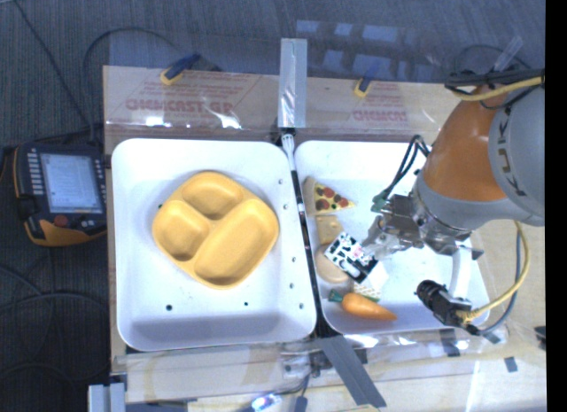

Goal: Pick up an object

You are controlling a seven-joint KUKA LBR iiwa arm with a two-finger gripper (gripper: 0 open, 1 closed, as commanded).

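From my overhead camera I see the arm [483, 167] reaching in from the right over the right bin [443, 158]. Its gripper [383, 240] hangs low over the middle of that bin, right next to a small black-and-white box [351, 255] with pale dots. The metal of the gripper seems to meet the box's right end, but I cannot tell how far the fingers are spread, nor whether the box sits between them; the wrist and cabling hide that spot.

The other things in the right bin lie along its left side. A pizza slice [328, 198] rests near the upper left, close to the divider. Under the box, a tan round piece [330, 264] peeks out on the left. A carrot [365, 307] lies near the front wall, just below the box, its green end pointing left.

The left bin [133, 313] carries a yellow sectioned tray [215, 227] near its centre.

On the desk's left, beyond the bins, sits a pendant [58, 193] with a lit screen. A black cylinder [436, 299] on the arm hangs over the bin's lower right corner.
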